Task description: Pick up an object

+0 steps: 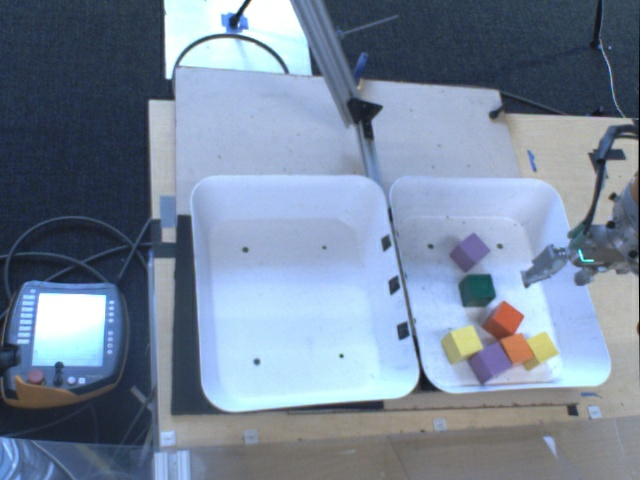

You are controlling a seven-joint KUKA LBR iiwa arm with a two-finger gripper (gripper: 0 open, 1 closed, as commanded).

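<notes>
While the gripper (545, 265) hangs over the right bin (575, 368) near its right wall, whether its claw is spread or pressed together cannot be told. Below it lie purple (469, 252), green (477, 290), orange (503, 320) and yellow (462, 344) blocks.

No text, label, brand or number can be read. The bright screen of the grey and orange handheld control pendant (62, 345), left of the left white plastic bin (215, 298), is washed out.
</notes>
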